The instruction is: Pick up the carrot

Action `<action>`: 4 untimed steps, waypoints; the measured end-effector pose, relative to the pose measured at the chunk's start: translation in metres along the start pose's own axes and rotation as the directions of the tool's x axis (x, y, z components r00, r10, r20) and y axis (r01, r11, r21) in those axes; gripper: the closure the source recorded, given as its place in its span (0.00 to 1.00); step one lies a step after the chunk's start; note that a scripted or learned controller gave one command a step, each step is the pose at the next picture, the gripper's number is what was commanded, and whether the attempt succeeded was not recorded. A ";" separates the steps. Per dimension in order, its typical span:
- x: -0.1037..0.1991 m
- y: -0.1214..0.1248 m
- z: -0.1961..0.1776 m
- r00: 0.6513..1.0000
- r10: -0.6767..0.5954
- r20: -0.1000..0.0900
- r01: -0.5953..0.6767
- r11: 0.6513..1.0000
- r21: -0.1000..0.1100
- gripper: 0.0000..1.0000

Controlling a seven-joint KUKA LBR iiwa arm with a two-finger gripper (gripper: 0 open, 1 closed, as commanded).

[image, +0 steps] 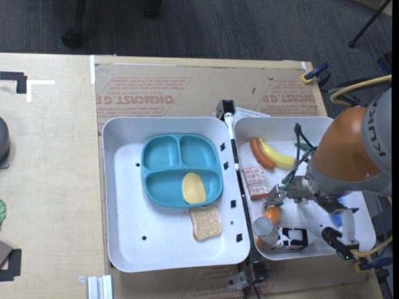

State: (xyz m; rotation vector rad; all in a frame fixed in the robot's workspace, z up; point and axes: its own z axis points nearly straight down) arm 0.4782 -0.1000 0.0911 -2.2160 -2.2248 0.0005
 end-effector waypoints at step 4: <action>0.005 0.002 -0.010 0.965 -0.262 0.003 0.262 0.965 -0.005 1.00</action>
